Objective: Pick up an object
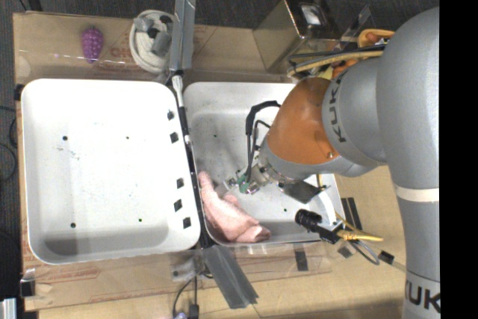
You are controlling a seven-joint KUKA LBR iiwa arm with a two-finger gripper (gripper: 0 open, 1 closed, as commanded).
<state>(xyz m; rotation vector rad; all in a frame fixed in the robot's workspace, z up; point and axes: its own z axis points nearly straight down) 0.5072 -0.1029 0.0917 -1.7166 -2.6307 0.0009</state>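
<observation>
The grey arm (388, 86) bears "KUKA" lettering beside its orange band, and again, partly cut off, at five o'clock.

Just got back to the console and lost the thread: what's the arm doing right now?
The grey arm is reaching from the right into the right-hand bin, with its pincer low over the bin floor just above a pink soft object lying near the front left corner. Nothing is visibly gripped. A purple item sits on the bench behind the left bin.
</observation>
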